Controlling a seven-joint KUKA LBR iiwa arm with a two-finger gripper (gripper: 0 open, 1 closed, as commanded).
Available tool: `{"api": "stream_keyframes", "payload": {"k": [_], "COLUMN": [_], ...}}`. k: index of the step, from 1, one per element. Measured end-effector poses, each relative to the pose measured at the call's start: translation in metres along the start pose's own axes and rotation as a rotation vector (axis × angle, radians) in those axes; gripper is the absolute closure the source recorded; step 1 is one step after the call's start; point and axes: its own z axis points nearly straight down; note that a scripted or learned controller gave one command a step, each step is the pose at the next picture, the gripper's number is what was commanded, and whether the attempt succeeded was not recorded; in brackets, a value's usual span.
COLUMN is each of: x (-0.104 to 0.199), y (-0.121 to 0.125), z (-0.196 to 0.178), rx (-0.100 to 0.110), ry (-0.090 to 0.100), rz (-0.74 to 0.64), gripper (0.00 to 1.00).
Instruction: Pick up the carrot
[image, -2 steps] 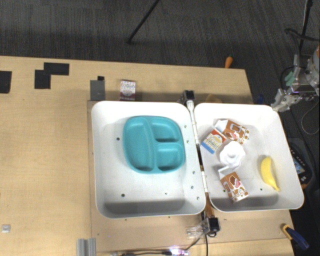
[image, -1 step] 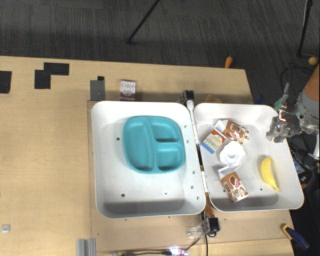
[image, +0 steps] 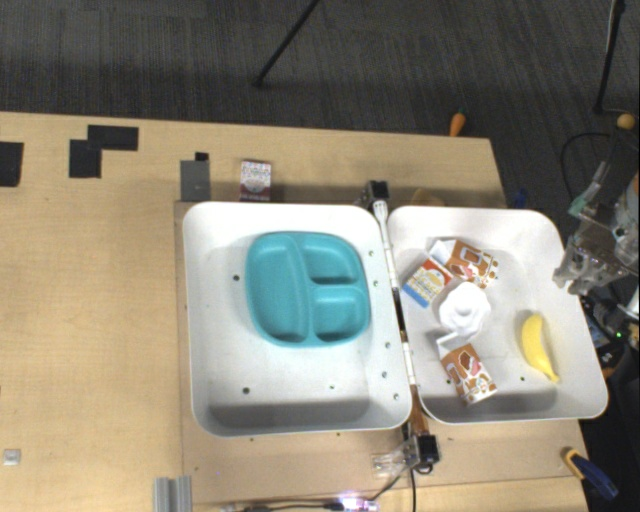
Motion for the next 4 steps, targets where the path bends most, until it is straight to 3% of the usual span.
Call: {"api": "stream_keyframes", "payload": {"k": [1,2,3,4], "x": [-0.022,-0.032,0.009,-0.024], "y": [-0.051,-0.043,-0.067,-0.037], "z": [0.008,-0.108,0.014,-0.045], "rx": [0.008,-0.006,0.012,0.001], "ry": [0.0,0.001,-0.001,0.0], "rz": [0.405,0.086,0.074,0.584], "gripper": [1.0,1.0,1.0,1.0]}}
